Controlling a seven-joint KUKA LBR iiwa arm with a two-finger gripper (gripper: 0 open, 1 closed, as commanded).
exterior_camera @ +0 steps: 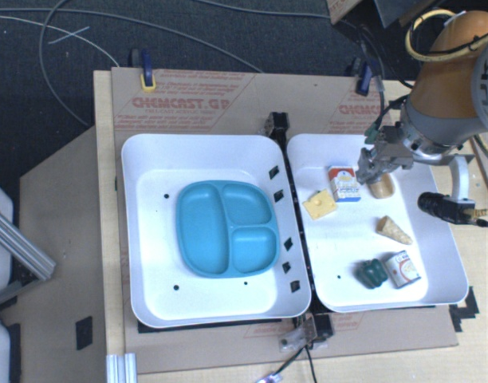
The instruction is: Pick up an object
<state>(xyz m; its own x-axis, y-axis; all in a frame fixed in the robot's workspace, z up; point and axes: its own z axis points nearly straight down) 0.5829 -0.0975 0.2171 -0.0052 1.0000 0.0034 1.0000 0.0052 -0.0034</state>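
- Bench seen from above at a slant: two shallow white bins are set side by side on a brown board, the left bin (140, 214) and the right bin (443, 270).
- A blue divided plate (226, 228) with three compartments is laid flat in the middle of the left bin.
- Five small objects are spread through the right bin: a small carton (344, 184) in red, white and blue near the top, a yellow block (320, 206) just to its left, a tan wedge (395, 230) toward the right side, and near the front edge a dark green object (371, 274) touching a small can (403, 268) on its right.
- A tan rounded object (382, 187) is partly covered by the gripper, just right of the carton.
- The grey arm with its orange band is seen reaching in from the right; the gripper (375, 168) is lowered over the upper part of the right bin, beside the carton.
- Whether anything is gripped cannot be told.
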